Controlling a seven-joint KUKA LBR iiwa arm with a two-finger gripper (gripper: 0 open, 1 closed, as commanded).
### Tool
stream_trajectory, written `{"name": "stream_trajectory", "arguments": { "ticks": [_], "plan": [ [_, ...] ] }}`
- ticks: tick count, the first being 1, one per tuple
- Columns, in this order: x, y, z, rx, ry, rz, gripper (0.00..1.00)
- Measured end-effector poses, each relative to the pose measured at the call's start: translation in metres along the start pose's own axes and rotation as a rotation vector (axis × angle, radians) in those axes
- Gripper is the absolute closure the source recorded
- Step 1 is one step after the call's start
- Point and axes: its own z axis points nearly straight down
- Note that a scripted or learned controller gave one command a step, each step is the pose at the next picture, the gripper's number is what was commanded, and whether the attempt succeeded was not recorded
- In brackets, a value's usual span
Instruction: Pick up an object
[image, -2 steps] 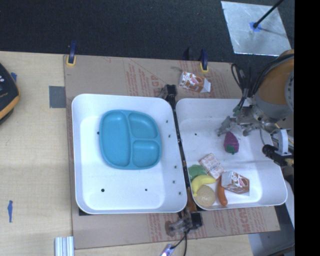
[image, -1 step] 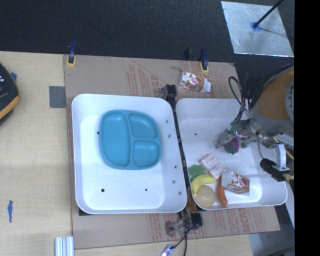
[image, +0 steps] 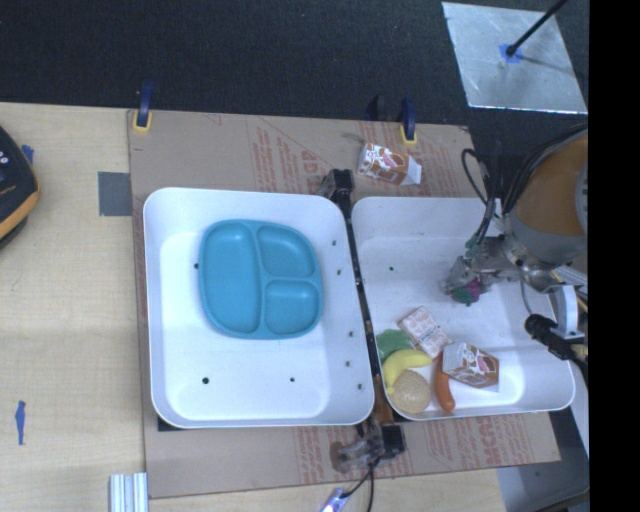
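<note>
The claw (image: 468, 280) looks like dull grey metal. To its left, both white bins (image: 160, 300) are smooth plastic with a soft sheen, and the blue divided plate (image: 262, 278) in the farther bin is smooth matt plastic. Under the bins lies a matt brown cardboard sheet (image: 250, 140) with red print, on a pale wood-grain worktop (image: 60, 330). Just below the claw, the small snack packets (image: 470, 366) look like glossy, crinkled foil or plastic wrap.

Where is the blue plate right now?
In the camera view the blue plate lies in the left bin, toward its upper middle, apart from the food items clustered in the right bin.
</note>
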Motion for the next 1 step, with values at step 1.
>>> {"name": "stream_trajectory", "arguments": {
  "ticks": [1],
  "plan": [
    [0.0749, 0.0203, -0.0581, -0.003, 0.001, -0.002, 1.00]
  ]
}}
